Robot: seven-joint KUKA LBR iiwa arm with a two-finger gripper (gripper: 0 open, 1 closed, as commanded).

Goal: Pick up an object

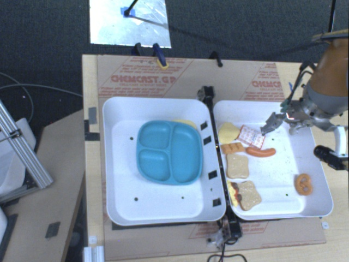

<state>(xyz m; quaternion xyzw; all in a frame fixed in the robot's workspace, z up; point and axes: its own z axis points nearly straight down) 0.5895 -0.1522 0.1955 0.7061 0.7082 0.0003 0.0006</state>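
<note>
The left bin (117, 162) is holding a blue plate (169, 152) with three parts, sitting in the middle of it. The right bin (311, 162) is lying just beside the left bin, and the toy food is all resting in it. The grey arm (327, 86) is reaching in over the right bin's far right corner. Its gripper (271, 125) is hovering just above a red and white packet (251, 137), not gripping anything; I cannot tell if it is spread apart or squeezed. In the right bin, two bread slices (238, 166) are lying near the left wall, a sausage (260, 152) is in the middle, and a pretzel (304, 184) is sitting near the right wall.
</note>
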